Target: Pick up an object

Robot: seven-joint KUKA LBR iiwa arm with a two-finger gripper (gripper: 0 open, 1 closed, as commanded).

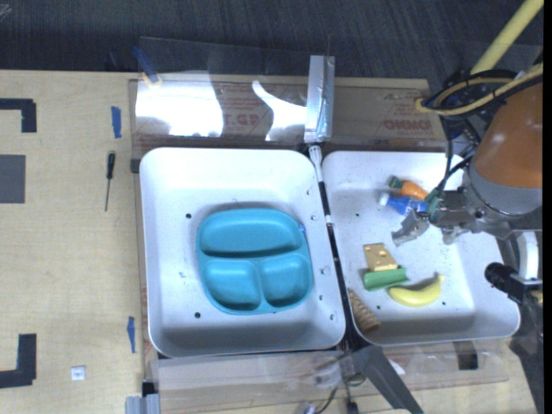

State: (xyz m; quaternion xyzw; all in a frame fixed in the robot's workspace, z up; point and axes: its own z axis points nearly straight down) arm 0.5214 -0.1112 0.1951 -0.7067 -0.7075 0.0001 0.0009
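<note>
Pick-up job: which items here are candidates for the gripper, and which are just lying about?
Candidates, right bin:
banana
green block
tan block
orange-and-blue toy
gripper

Lying about:
blue tray, left bin
screwdriver

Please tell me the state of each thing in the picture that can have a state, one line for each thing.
claw: above the right bin, holding nothing visible.
blue divided tray: lying flat in the left bin, compartments up.
banana: lying on its side in the right bin.
green block: lying flat, touching the tan block.
tan block: lying flat.
orange and blue object: lying near the bin's far side.
</note>
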